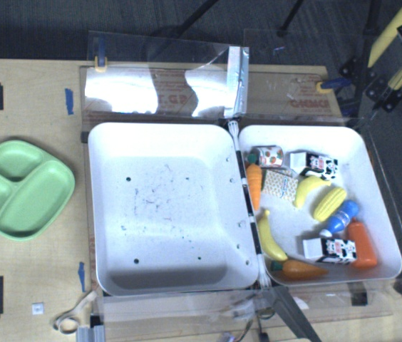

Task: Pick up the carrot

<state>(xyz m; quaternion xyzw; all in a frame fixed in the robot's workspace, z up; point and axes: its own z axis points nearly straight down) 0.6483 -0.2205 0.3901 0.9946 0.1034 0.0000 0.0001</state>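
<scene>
Carrot = orange tapered plastic carrot [254,185] in the right white shallow bin [380,184]. It lies hard against the bin's left wall, running roughly along it, with its green top toward the back-left corner. The gripper's state can't be told from this view, so I'd treat the approach as not yet started. Access is tight: the wall is on one side, the speckled flat packet [281,186] is just beside the other, and the yellow plastic banana [268,237] is near its front tip. I'd come straight down and line the fingers up along the wall, so neither has to fit between carrot and wall. Grip mid-body, since the taper will likely squeeze out if taken near the tip. There's a look-alike: an orange tapered piece with a green end [302,268] at the bin's front edge, so confirm the target before descending.
</scene>
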